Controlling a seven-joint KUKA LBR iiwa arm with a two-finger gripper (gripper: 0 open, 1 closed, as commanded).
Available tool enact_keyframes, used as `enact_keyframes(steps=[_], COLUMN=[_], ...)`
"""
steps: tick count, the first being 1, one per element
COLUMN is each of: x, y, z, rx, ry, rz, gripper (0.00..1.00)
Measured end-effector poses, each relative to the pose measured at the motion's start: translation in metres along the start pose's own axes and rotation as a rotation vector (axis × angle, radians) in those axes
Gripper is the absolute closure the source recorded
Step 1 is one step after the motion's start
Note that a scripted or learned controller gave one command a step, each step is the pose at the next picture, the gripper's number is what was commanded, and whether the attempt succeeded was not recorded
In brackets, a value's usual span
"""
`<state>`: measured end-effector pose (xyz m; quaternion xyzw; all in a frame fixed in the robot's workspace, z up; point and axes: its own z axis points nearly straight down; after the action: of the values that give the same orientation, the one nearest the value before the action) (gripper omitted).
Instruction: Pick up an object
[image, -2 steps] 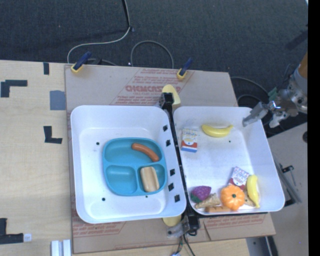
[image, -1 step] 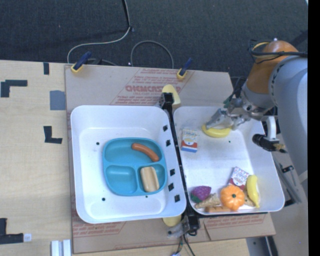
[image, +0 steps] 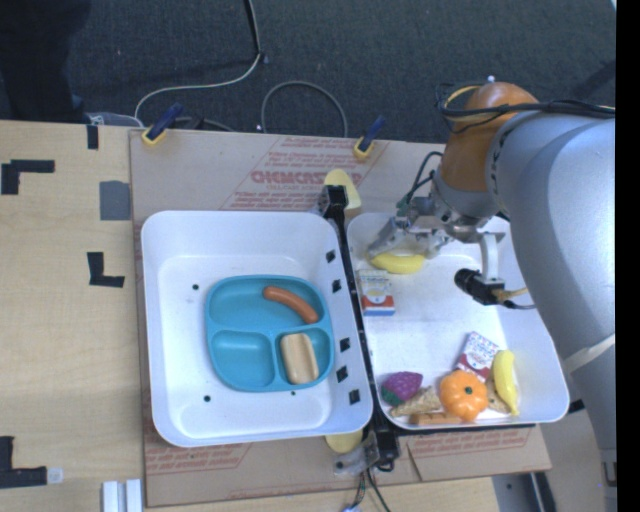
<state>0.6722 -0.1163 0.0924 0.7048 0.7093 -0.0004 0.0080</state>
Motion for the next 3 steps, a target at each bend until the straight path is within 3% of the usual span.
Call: enact_keyframes(steps=[1,2,3], x=[-0.002,-0.002,-0.024], y=[0.001,0.000,-0.096], z=[-0.012,-0.011,-0.051], rx=[-0.002,0.001,0.015], ry=[0.003,0.003,0.011], rz=[0.002,0.003,0.011], gripper=[1.00,0.00,0.00])
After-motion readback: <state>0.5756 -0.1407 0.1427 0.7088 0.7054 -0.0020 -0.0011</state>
